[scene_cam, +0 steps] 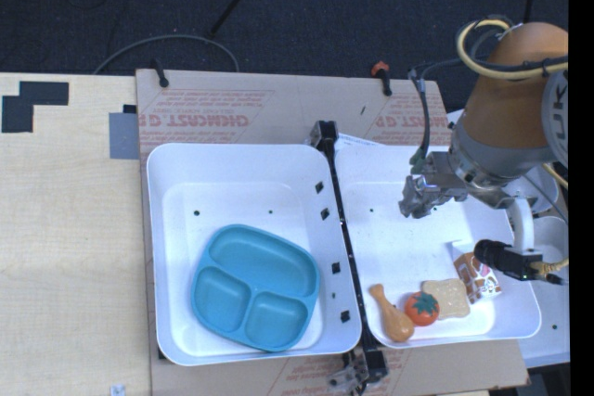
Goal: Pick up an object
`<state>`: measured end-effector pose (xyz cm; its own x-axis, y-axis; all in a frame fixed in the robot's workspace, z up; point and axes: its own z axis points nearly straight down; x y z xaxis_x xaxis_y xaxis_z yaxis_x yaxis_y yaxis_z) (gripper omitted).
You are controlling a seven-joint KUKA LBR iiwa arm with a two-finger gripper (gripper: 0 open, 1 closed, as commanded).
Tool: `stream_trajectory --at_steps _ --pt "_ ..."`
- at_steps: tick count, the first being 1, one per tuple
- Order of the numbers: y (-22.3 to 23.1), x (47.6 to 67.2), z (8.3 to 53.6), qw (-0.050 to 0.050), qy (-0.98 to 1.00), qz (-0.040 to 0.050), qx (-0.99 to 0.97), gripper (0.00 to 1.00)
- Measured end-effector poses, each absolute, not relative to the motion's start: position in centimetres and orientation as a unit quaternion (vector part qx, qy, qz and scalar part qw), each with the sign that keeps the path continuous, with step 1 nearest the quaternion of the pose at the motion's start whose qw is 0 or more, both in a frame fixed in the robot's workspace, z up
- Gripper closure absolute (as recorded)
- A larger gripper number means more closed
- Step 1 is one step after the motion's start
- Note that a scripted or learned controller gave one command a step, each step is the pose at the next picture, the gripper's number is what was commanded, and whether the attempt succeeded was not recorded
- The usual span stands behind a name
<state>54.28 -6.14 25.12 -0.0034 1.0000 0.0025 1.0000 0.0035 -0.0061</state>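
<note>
My gripper [419, 198] hangs over the upper middle of the right bin [390, 164], above bare white floor, with nothing seen in it. Along that bin's near edge lie a tan toy drumstick [392, 313], a red tomato [421, 309] and a beige bread slice [447, 297], all touching or nearly touching one another. A small brown-and-white packet [479, 276] lies just to the right of the bread. These objects sit well below and to the right of the gripper.
The left bin [176, 172] holds a blue divided plate [253, 286] toward its near side. A black divider rail [336, 227] runs between the two bins. The orange-banded arm [515, 88] overhangs the right bin's far right corner.
</note>
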Motion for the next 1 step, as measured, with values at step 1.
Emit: stream_trajectory --at_steps 1 --pt "-0.79 52.91 25.46 0.003 -0.709 0.0008 -0.705 1.00"
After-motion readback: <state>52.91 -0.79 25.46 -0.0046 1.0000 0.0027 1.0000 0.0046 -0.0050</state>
